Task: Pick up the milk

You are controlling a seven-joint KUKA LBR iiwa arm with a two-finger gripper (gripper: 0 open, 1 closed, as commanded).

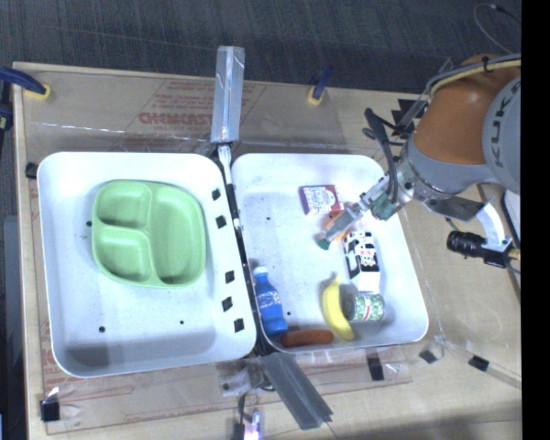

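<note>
White-and-black milk point(362, 254) is lying unlifted just below your hand point(335, 232); I cannot tell you its grip state.

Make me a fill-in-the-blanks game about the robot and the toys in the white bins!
1. The green divided plate lies in the ____ bin.
2. The black-and-white milk carton sits in the right bin, just above the ____ can.
3. The yellow banana lies between the can and the ____ bottle.
4. The robot's hand hangs over the ____ bin.

Missing words: left; green; blue; right
</note>
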